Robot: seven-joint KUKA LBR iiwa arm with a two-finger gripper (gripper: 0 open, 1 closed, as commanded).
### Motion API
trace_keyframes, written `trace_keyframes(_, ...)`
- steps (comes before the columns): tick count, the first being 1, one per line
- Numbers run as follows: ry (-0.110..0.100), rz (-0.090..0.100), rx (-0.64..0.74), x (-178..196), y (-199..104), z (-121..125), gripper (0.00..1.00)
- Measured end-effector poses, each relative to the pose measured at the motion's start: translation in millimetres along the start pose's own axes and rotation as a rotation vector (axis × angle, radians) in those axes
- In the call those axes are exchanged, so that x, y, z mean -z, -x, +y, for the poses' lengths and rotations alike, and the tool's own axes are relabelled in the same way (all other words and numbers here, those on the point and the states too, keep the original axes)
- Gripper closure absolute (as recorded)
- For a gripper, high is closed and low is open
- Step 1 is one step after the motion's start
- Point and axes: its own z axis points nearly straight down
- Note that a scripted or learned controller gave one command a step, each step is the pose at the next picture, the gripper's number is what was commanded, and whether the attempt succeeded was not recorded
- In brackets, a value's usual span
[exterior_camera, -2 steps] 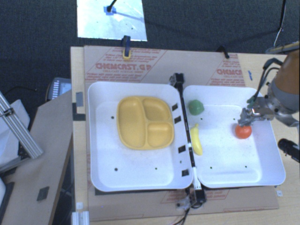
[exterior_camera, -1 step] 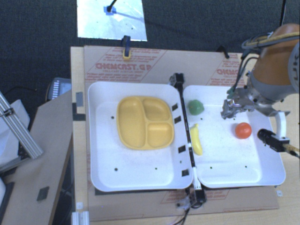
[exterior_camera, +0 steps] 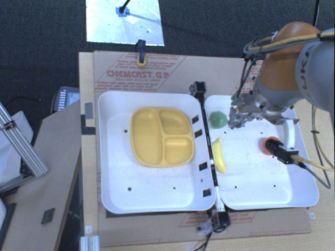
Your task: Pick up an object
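**Banana (exterior_camera: 220, 156) at the divider, gripper (exterior_camera: 238, 120) beside the ball (exterior_camera: 218, 120)**

Banana lies lengthwise in the right bin (exterior_camera: 261, 192), close against its left wall, at lower centre of the frame. Above it, near that bin's upper left corner, sits the ball, green and round. The gripper is low over the same bin, just right of the ball. Whether it touches the ball, and whether it is apart or together, I cannot tell. An orange thing (exterior_camera: 268, 144) lies further right in this bin. A yellow divided plate (exterior_camera: 159, 137) rests in the left bin (exterior_camera: 120, 192).
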Motion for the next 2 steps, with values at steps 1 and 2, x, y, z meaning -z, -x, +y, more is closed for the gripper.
trace_keyframes(1, 0.001, 0.002, 0.001, 11.3, -53.8, 20.2, 1.0)
trace_keyframes(2, 0.001, 0.002, 0.001, 19.0, -108.5, 34.4, 1.0)
